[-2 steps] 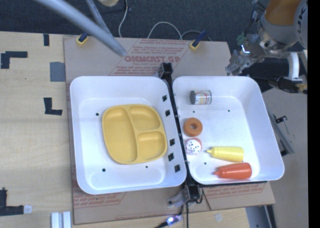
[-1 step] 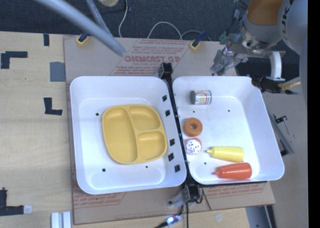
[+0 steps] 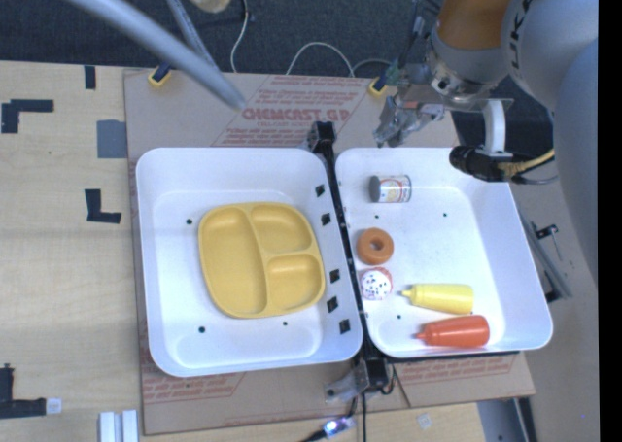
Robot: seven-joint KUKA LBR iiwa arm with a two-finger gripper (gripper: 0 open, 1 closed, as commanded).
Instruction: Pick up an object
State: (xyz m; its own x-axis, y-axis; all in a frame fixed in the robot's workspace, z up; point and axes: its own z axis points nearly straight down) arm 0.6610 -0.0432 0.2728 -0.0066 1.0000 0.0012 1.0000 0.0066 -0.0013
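The right white bin [image 3: 505, 236] holds a small tin can [image 3: 391, 188] lying on its side at the back left, and a brown doughnut [image 3: 375, 247] below it. A little red-dotted white object [image 3: 375, 284] lies in front of the doughnut. To its right are a yellow mustard bottle [image 3: 442, 297] and a red ketchup bottle [image 3: 454, 331], both lying flat. My gripper [image 3: 393, 129] hangs above the bin's back left rim, just behind the can. It touches nothing.
The left white bin [image 3: 165, 236] bears a yellow three-compartment plate [image 3: 260, 257]. A grey pole [image 3: 117, 13] slants across the upper left. A black divider with clips runs between the bins [image 3: 333, 226]. Cables lie on the cardboard behind the bins.
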